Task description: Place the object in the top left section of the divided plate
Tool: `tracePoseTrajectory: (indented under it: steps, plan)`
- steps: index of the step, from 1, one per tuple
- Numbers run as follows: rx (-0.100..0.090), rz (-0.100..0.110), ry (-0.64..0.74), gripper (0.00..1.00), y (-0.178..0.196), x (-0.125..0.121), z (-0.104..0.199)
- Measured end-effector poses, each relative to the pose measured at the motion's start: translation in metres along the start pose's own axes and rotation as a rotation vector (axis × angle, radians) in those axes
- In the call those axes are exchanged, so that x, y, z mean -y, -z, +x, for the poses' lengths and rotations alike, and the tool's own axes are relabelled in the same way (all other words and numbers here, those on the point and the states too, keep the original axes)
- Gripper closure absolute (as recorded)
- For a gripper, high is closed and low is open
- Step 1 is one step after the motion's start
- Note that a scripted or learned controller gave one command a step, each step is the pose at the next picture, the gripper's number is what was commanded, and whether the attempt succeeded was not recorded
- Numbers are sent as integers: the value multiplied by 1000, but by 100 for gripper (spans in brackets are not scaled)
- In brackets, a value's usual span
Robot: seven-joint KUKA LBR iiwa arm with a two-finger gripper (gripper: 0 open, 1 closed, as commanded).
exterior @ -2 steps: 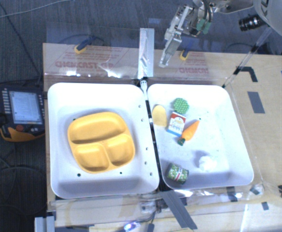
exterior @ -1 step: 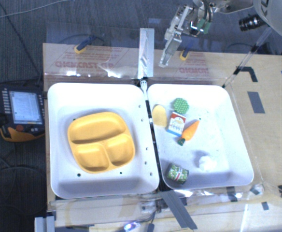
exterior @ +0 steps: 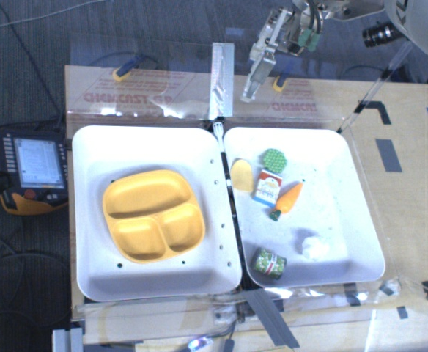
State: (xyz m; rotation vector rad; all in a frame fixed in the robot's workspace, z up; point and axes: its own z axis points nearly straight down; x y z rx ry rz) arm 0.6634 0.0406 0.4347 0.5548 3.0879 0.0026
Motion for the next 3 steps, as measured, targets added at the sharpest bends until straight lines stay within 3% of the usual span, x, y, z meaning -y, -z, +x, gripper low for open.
tracePoseTrajectory:
  steps: [1,2,3]
  plan:
    - [0,0,0,0,0,0,0]
    - [-3,0,-63,0,-46,-32,26]
    - [2,3,43,0,0,-39,16]
